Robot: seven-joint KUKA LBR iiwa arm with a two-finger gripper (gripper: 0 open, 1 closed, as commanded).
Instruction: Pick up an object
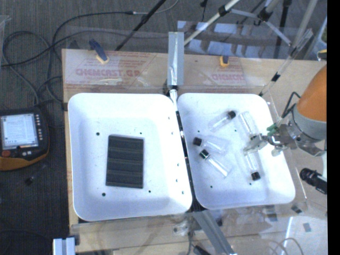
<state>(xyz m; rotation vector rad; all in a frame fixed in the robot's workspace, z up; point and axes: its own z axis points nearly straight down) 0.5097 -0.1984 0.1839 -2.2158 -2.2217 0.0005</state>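
- Dark carpet strewn with black cables surrounds the wooden bench [133, 70], and a teach pendant [21, 137] lies on the floor to its left, out of the arm's way.
- We see the two white bins side by side: the left bin [85, 110] holds a single dark ribbed pad [125, 161], lying flat near its middle.
- We count several clear vials scattered in the right bin [223, 195], all on their sides; we judge they were tipped in loosely so that the program must find its own target.
- We pick out one capped vial [223, 120] near the top, another vial [247, 125] beside it, a pair of vials [213, 153] around the middle with black caps showing, and a lower vial [252, 166] with its black cap toward the bin's front.
- We find the gripper [257, 143] low over the right side of that bin, reaching in from the right, the orange band [313, 102] of the arm above it.
- We read its tip as sitting just at the top end of the lower vial, possibly touching it, which we take to be the thing it is after.
- We cannot tell how the jaws stand: clear glass and pale metal blend there, and we see nothing plainly clamped.
- We judge the pick as not yet made, since every vial lies on the bin floor.
- We expect round, slick vials to roll away if the closing is off-centre.
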